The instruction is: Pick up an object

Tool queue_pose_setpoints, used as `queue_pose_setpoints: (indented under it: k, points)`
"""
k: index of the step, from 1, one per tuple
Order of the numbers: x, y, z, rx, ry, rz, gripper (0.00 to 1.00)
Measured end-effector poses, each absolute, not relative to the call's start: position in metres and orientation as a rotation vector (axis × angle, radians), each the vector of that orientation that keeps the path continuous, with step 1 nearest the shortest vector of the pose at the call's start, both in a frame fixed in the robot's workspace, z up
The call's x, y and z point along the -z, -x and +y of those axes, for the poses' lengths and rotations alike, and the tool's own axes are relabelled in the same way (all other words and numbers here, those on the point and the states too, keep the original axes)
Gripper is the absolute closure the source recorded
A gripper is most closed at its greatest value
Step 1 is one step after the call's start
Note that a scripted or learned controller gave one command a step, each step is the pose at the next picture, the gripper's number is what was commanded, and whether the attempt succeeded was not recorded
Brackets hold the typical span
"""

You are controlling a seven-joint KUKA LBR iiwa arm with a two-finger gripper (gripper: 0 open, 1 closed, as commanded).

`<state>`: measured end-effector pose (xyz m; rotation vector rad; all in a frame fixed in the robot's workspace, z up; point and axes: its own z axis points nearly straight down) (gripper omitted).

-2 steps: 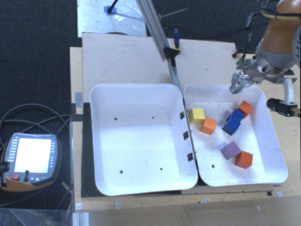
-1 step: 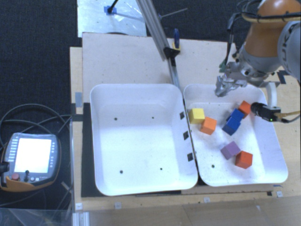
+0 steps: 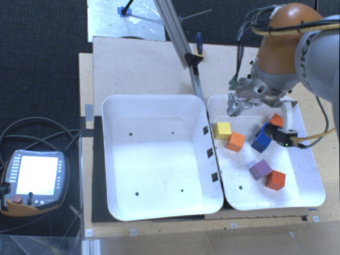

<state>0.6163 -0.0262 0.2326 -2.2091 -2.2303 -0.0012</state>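
Arm (image 3: 297, 41) reaches over right bin (image 3: 313, 195), left bin (image 3: 122, 195) beside it; gripper (image 3: 237, 106) sits at the right bin's far left corner, grip state cannot tell; blue block (image 3: 261, 141), purple block (image 3: 260, 169), red block (image 3: 275, 180), yellow block (image 3: 222, 130), orange block (image 3: 235, 142) lie in right bin

Six small blocks are seen lying in the right bin (image 3: 313, 195). A yellow cube (image 3: 222, 130) is set near the bin's left wall, with an orange cube (image 3: 235, 142) just beside it, lower right. A blue block (image 3: 261, 141) is placed further right, tilted, and a second orange block (image 3: 276, 121) is partly seen just above it. A purple cube (image 3: 260, 169) is found lower down, touching or nearly touching a red-orange cube (image 3: 275, 180) at its lower right.
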Motion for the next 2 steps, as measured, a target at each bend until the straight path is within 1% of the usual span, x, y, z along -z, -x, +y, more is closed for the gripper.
queue_pose_setpoints:
  k: [1,2]
  points:
    - [-0.229,-0.599,0.034,0.002,2.206,-2.232,1.0]
    - [-0.24,-0.578,0.083,0.002,2.208,-2.232,1.0]
